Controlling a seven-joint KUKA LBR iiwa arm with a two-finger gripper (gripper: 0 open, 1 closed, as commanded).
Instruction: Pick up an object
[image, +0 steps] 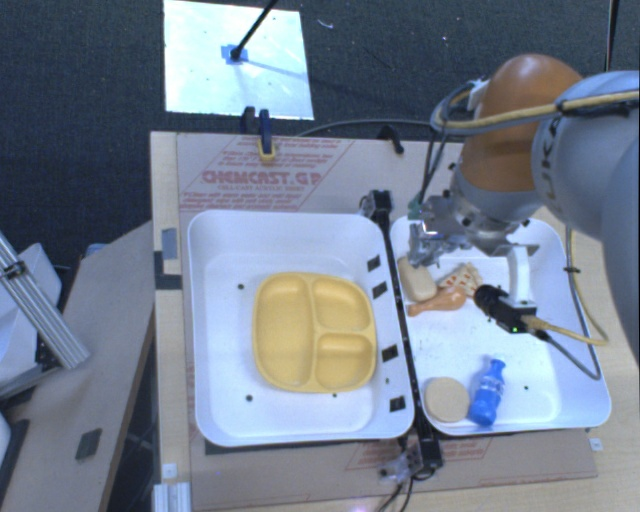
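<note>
At centre right, the gripper (425, 245) hovers over a tan food toy (417, 281); finger state unclear. Likely light, smooth plastic: pinch its middle.

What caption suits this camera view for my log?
Grey arm's gripper low over right white bin near tan food toys and blue plastic bottle; yellow divided plate in left bin.

glossy white plastic bins (290, 232); matt yellow plastic plate (315, 330); shiny blue plastic bottle (487, 391).
</note>
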